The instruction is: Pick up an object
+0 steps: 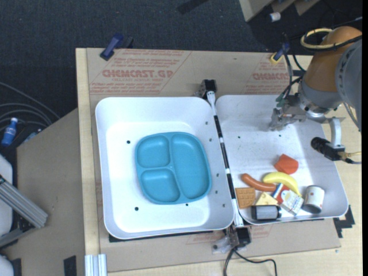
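Below my gripper (280, 121), whose state I cannot tell, the toy pile (276, 191) lies toward the right bin's (247, 114) near corner.

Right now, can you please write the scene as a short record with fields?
left bin: holds a blue divided plate
right bin: toy food piled in its near corner
pile: banana, sausage, orange piece, cracker, small white cylinder
gripper: over the far part of the right bin, apart from the pile
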You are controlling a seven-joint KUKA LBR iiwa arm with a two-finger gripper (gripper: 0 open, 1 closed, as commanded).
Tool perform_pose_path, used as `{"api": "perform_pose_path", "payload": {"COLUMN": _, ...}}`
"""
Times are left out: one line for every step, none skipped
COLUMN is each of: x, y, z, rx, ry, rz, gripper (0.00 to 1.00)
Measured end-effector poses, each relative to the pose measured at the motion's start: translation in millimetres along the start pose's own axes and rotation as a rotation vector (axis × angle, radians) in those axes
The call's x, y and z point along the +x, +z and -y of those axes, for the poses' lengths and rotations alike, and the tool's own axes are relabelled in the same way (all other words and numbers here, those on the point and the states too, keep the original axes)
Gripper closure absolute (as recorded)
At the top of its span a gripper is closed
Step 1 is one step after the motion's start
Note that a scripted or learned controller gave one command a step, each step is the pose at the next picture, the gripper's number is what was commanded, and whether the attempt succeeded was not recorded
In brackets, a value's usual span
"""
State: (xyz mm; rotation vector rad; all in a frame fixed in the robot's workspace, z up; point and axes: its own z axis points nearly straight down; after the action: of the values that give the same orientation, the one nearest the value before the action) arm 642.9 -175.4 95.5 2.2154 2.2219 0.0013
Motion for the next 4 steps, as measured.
{"api": "perform_pose_path", "payload": {"x": 0, "y": 0, "z": 0, "rx": 0.001, "ry": 0.000, "rz": 0.000, "gripper": 0.00}}
{"api": "perform_pose_path", "payload": {"x": -6, "y": 11, "z": -22, "rx": 0.002, "ry": 0.001, "rz": -0.001, "gripper": 0.00}}
{"api": "perform_pose_path", "payload": {"x": -6, "y": 0, "z": -23, "rx": -0.001, "ry": 0.000, "rz": 0.001, "gripper": 1.00}}
{"api": "perform_pose_path", "payload": {"x": -6, "y": 0, "z": -23, "rx": -0.001, "ry": 0.000, "rz": 0.001, "gripper": 0.00}}
